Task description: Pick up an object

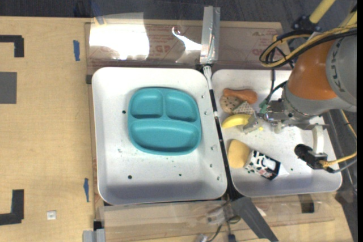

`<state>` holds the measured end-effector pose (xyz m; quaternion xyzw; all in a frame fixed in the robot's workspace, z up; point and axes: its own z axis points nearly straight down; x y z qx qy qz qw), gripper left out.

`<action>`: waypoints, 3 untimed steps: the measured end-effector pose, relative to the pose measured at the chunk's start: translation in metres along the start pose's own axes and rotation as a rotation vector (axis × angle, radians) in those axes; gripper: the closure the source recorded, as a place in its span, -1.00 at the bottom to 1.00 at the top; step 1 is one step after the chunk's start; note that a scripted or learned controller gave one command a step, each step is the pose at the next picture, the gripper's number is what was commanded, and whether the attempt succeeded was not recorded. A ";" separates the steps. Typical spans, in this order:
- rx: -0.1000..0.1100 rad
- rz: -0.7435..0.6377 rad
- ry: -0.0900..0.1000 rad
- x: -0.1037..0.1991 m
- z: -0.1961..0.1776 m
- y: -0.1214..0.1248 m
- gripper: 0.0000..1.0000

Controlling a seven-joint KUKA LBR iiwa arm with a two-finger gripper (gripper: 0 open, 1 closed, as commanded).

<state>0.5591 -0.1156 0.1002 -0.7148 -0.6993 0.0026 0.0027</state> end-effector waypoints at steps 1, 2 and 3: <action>-0.011 -0.101 -0.001 0.008 0.013 0.088 -1.00; -0.002 -0.101 0.002 0.009 0.002 0.086 1.00; -0.019 -0.127 0.001 0.077 -0.090 0.067 1.00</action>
